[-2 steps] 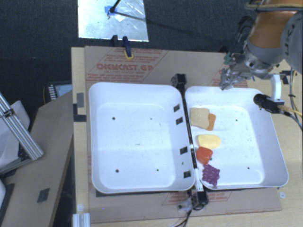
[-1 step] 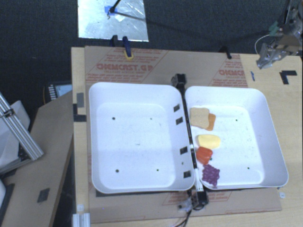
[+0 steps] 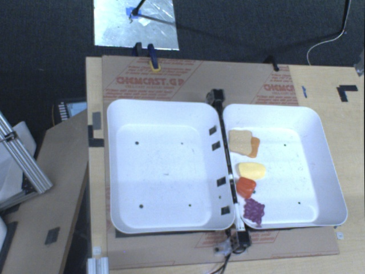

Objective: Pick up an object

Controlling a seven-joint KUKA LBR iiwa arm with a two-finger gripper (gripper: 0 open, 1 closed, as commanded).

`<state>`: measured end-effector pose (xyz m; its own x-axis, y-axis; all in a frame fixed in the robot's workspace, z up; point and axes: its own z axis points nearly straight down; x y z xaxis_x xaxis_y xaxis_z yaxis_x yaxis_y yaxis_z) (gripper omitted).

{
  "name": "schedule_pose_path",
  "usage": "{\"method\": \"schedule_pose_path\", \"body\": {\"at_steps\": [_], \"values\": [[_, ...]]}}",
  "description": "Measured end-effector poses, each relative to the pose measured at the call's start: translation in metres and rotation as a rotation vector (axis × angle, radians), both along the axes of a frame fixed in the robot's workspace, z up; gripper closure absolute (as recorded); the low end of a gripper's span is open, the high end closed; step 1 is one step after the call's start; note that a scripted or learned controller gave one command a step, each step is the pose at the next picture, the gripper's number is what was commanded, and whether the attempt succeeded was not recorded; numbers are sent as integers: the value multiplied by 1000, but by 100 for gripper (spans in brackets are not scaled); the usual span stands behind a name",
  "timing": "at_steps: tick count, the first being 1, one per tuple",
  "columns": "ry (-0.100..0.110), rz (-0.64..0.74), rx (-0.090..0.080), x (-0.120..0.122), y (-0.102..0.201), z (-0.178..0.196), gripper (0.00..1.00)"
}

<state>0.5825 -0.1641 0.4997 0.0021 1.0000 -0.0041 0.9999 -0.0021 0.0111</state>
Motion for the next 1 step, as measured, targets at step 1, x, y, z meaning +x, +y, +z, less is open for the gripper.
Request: {"method": "schedule_pose_path", "body": {"at_steps": [1], "values": [[20,10,8,-22,66,-122,100]]}}
